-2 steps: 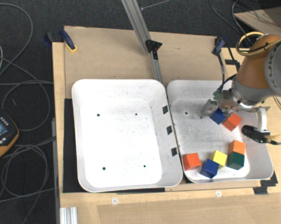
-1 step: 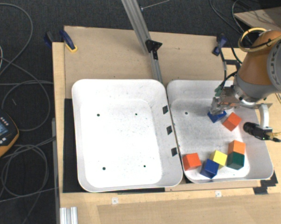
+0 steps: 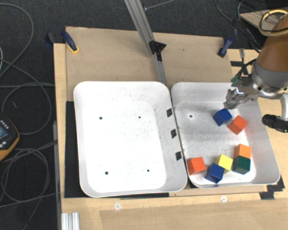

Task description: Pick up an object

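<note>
Reaching in from the right, arm (image 3: pixel 273 61) bent down over right bin (image 3: pixel 201 104), fingers (image 3: pixel 231 99) state unclear, above blue cube (image 3: pixel 222 117)

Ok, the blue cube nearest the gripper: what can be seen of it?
The blue cube is a small, solid-looking block with matte faces, sitting tilted in the upper part of the right bin. An orange cube lies right beside it, at its lower right, possibly touching. The gripper hangs just above and to its right, not around it.
</note>
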